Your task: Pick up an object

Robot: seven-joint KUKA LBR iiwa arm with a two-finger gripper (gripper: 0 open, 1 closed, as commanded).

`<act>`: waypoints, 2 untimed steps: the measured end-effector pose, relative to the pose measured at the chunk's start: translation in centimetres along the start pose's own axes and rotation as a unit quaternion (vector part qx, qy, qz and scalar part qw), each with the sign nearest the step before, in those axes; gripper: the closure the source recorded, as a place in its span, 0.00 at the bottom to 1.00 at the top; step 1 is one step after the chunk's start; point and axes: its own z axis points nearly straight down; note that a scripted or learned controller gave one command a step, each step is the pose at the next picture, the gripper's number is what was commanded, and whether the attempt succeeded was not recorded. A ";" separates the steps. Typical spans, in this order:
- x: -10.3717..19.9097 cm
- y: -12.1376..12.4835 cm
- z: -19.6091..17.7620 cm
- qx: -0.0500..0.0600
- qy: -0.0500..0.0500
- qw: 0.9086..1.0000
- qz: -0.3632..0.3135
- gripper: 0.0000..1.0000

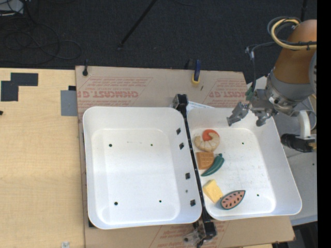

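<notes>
Gripper (249, 114) is hovering over the far edge of the right bin (282, 182), its two fingers spread apart w/ nothing between them; the grey arm w/ orange band is reaching in from the right. Objs are sitting in the right bin's left part, well apart from the gripper: a round beige piece w/ a red top (207, 139) is lying nearest the far side, an orange-brown waffle-like square (204, 160) is touching it just below, and a dark green pepper shape (215, 165) is leaning against that square. Nearer the front, a yellow block (212, 191) is resting just beside a watermelon slice (232, 199), red w/ a green rim. Left bin (98, 138) is sitting alongside.
</notes>
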 end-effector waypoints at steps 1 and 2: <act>5.0 0.9 13.4 0.001 0.000 1.000 0.000 0.00; 5.6 2.4 14.5 0.000 0.000 1.000 -0.001 0.00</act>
